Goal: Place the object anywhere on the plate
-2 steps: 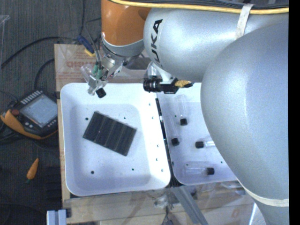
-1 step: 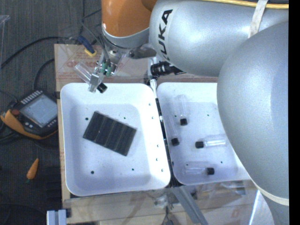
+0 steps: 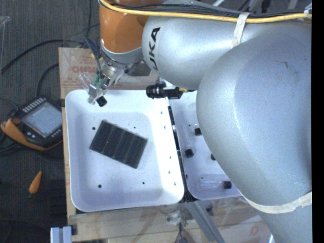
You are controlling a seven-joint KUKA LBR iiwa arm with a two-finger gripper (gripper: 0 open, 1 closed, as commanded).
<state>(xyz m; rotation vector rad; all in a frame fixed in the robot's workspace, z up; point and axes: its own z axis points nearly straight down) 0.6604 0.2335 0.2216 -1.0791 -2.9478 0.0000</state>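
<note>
A dark ridged rectangular plate (image 3: 118, 144) lies flat in the middle of the left white bin (image 3: 81, 186), turned at a slant. My gripper (image 3: 97, 95) hangs over the bin's far left corner, up and to the left of the plate and well apart from it. A small black piece (image 3: 102, 102) shows at the gripper's tip; whether it is a held object or part of the gripper is unclear. The grey arm with its orange band (image 3: 119, 27) covers the top and right of the view.
The right bin (image 3: 195, 189) is mostly hidden under the arm; a few small black pieces (image 3: 188, 152) and a clear item (image 3: 210, 180) lie in it. A teach pendant (image 3: 38, 121) and an orange tool (image 3: 34, 182) sit on the floor at left.
</note>
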